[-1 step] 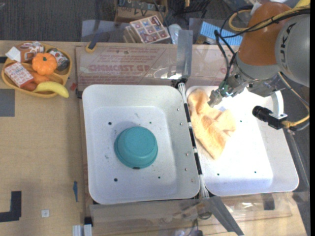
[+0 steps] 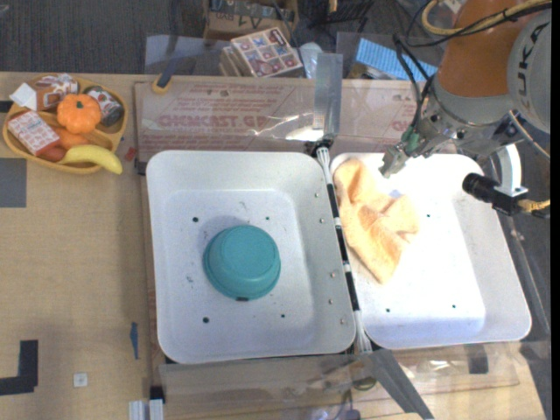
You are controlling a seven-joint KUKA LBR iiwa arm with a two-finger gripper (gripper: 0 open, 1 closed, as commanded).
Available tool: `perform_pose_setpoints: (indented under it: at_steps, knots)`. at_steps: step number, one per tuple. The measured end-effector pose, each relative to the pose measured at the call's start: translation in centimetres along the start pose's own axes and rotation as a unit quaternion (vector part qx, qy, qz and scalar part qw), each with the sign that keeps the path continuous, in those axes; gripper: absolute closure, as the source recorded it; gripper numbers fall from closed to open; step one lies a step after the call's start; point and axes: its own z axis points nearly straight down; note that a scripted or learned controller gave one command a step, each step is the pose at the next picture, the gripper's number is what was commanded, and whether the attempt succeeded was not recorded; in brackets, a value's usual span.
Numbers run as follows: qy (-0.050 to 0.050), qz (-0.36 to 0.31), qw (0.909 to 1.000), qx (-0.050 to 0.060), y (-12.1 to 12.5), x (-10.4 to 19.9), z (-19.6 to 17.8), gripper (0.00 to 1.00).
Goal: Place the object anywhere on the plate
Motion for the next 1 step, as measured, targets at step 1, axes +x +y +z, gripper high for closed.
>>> perform_pose_setpoints:
  at_steps: [1]
  knots:
    - [0.002, -0.198, 0.9802, 0.001, 1.32, 4.06, 0.51, 1.0]
